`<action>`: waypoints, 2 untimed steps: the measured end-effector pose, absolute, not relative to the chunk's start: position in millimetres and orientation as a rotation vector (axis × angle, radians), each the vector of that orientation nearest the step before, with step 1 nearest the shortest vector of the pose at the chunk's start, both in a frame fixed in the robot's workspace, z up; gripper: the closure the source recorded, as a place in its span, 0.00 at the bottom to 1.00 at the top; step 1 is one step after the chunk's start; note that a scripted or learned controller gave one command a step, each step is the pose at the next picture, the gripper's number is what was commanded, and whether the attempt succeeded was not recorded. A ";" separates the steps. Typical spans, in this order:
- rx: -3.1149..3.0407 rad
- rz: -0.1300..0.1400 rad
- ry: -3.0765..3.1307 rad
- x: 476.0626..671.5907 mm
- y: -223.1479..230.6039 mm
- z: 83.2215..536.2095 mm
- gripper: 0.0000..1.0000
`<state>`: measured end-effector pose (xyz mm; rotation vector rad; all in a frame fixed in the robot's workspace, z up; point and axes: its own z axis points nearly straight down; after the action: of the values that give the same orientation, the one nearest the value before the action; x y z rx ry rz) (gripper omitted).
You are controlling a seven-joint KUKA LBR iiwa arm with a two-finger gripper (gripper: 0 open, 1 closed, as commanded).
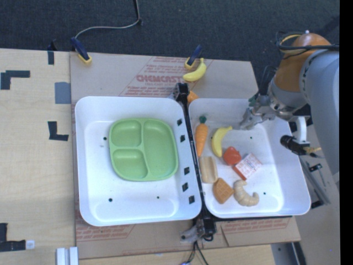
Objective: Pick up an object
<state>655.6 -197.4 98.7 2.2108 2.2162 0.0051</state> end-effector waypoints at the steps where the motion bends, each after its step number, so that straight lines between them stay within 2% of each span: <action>1: 2.211 0.004 2.217 655.4 -197.4 98.4 0.00; 2: 2.217 0.002 2.223 669.0 -92.9 85.3 0.00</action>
<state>669.0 -92.9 85.3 2.2175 2.2235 0.0020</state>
